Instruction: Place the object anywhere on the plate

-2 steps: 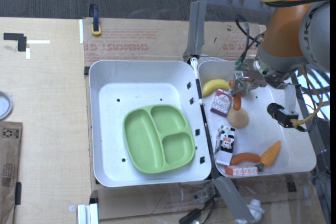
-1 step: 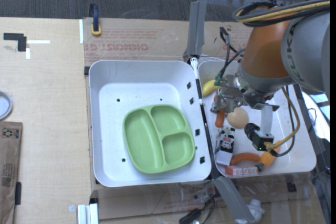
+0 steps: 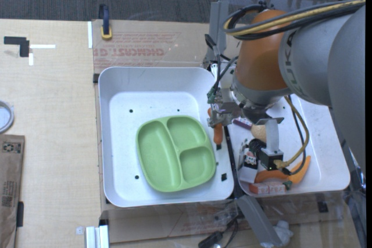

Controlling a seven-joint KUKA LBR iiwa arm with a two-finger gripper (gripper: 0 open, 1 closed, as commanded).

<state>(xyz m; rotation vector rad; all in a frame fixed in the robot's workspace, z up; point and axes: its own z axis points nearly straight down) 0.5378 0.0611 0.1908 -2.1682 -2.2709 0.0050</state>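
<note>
1. At the wall between the two bins, the gripper [image 3: 219, 119] hangs low, just right of the plate [image 3: 176, 152].
2. A small orange object [image 3: 218, 135] shows under it, long axis near upright; it seems pinched between the fingers, though the view is cluttered.
3. The plate lies in the left bin [image 3: 116, 125], left and a little below the gripper.
4. The coming move is likely a short carry leftward over the rim, then release.

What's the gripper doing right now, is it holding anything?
Gripper: over the rim between the two bins, beside the green plate. A small orange object sits just under it; whether it is gripped cannot be told.
</note>
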